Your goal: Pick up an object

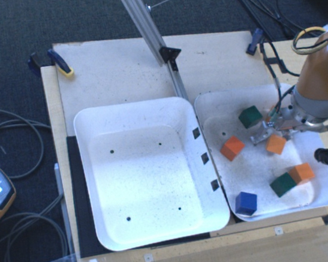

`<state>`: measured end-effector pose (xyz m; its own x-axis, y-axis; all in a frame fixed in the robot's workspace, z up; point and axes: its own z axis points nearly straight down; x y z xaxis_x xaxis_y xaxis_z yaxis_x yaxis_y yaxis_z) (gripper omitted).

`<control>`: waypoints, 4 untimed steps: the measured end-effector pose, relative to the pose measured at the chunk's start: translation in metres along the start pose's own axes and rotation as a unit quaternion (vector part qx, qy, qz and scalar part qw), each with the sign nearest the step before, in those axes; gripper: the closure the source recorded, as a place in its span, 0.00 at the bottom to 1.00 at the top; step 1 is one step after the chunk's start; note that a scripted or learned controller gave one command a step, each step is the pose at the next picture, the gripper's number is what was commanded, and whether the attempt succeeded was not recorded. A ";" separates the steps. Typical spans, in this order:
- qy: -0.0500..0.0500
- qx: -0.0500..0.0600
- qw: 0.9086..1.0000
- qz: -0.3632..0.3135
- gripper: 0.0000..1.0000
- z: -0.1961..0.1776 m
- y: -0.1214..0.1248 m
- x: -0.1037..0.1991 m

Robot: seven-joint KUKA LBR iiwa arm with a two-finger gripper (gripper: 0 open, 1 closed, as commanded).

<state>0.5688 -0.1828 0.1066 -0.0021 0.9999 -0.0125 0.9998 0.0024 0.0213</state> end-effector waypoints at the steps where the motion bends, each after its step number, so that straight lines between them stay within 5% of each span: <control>1: 0.001 0.005 1.000 -0.001 0.00 0.004 0.027 0.083; 2: 0.006 0.013 1.000 0.005 0.00 0.006 -0.022 0.004; 3: 0.007 0.011 1.000 0.001 1.00 -0.004 -0.018 0.009; 4: 0.006 0.010 1.000 0.001 1.00 -0.016 -0.011 -0.012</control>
<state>0.5579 -0.1944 0.1223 0.0004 1.0000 -0.0012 1.0000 -0.0004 0.0019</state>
